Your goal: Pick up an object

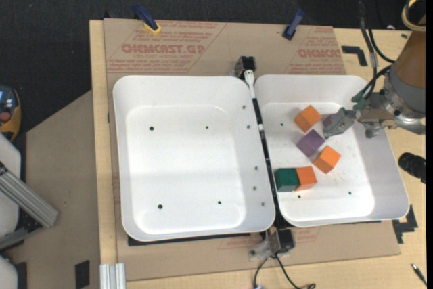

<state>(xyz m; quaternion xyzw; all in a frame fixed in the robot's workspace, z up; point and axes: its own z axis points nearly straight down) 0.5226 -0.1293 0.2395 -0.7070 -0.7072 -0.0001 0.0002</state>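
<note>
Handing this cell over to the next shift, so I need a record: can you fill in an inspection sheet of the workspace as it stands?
Surface: cardboard sheet bearing the left bin and the right bin, side by side.
Job's things: in the right bin, orange block, purple block, orange block, green block touching a small orange block.
Clutter: nothing seen in the bins.
Grippers: tool over the right bin, near the purple block; grip state unclear.
Cables: black cable along the arm; another at the front edge.
Surroundings: blue clamps, dark carpet.

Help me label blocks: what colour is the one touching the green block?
Orange block, beside the green block; camera view.
</note>
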